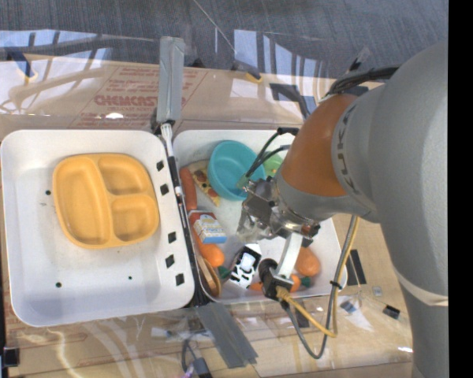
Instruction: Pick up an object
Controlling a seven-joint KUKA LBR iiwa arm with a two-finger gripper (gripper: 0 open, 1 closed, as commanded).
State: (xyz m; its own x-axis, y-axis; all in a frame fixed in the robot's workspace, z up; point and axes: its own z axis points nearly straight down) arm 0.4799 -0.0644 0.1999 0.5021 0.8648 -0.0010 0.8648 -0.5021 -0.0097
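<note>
My grey arm with the orange band [319, 164] reaches in from the right and hangs over the right-hand shallow white bin [191, 144]. My hand [256, 227] sits low over the middle of that bin, pointing down into the clutter, and from this angle I cannot tell whether it is wide, narrow or closed on anything; the wrist hides the tips. A yellow cable [340, 290] loops from my wrist down past the bin's near rim.

The things I could pick lie in this right bin. A teal round plastic bowl [230, 168] is tipped on its side near the far wall, just beside my wrist. A long red-orange sausage-shaped toy [188, 186] lies along the left wall. Near it is a small white and red carton [210, 228], and just below that a round orange fruit-like toy [212, 255]. A black and white patterned small object [243, 268] rests near the front, right under my hand. Another orange rounded piece [307, 264] lies toward the front right corner. A bit of pale green [274, 164] shows behind my wrist; I cannot tell what it is.

The left-hand shallow white bin [24, 282] holds a yellow three-compartment plastic tray [105, 198], lying flat, well apart from my hand. Both bins sit on the table [87, 93], touching along a grey divider strip [170, 77].
</note>
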